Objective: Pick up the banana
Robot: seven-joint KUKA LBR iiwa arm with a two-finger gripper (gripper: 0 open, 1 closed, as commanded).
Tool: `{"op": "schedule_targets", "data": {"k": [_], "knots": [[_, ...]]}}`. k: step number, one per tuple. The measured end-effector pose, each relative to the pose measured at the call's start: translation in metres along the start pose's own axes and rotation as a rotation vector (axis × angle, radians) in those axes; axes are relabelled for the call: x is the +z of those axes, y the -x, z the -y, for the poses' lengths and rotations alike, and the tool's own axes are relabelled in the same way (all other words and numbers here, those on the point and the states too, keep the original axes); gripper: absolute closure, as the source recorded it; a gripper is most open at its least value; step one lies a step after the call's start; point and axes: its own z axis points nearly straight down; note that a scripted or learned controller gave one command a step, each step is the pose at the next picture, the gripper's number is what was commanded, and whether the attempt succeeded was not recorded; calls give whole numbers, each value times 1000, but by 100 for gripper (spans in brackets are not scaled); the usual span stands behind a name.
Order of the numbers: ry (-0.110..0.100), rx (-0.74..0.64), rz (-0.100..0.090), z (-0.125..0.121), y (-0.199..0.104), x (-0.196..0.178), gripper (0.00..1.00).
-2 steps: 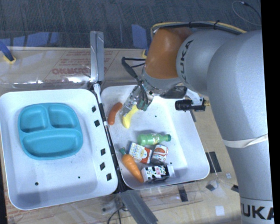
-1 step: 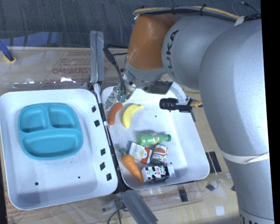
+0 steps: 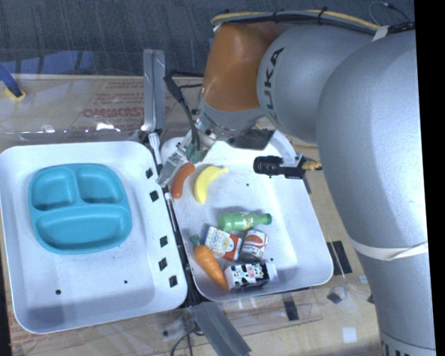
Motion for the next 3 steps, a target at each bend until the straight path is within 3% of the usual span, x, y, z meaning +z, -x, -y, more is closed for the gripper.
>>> {"op": "schedule_targets", "data": {"k": [1, 2, 3], "knots": [[-3, -126, -4, -9, -19, 1, 0], [-2, -128, -2, 51, -2, 1, 0], [-1, 19, 0, 51, -18, -61, 0]]}}
